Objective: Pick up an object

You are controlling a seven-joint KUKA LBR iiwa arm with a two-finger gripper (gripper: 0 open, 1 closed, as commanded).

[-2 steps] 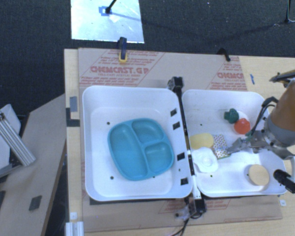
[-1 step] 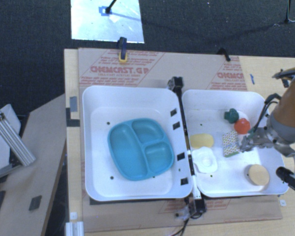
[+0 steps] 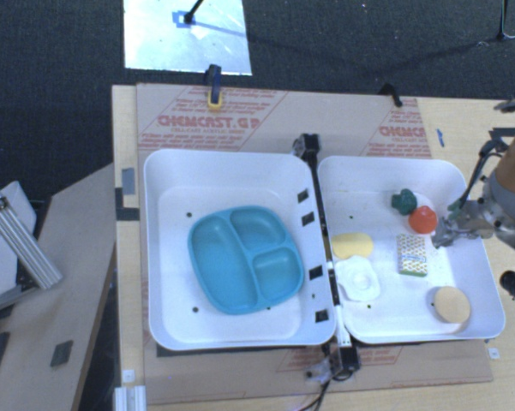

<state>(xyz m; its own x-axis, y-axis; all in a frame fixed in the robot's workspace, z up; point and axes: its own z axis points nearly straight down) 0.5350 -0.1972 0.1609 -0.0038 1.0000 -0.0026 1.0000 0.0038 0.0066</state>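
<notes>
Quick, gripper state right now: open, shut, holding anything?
Gripper: cannot be told; it sits at the right bin's right side, beside the red ball.

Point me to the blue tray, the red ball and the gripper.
blue tray (image 3: pixel 244 258): camera view, on the divider ridge between its compartments.
red ball (image 3: pixel 422 220): camera view, on its top face.
gripper (image 3: pixel 443 234): camera view, at its tip, beside the ball.

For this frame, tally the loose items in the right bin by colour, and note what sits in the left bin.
Right bin:
Green: 1, green item
Red-orange: 1, red ball
Yellow: 1, yellow item
White: 1, white item
Patterned: 1, patterned block
Tan: 1, tan round item
Total: 6
Left bin: 1 blue divided tray
</notes>
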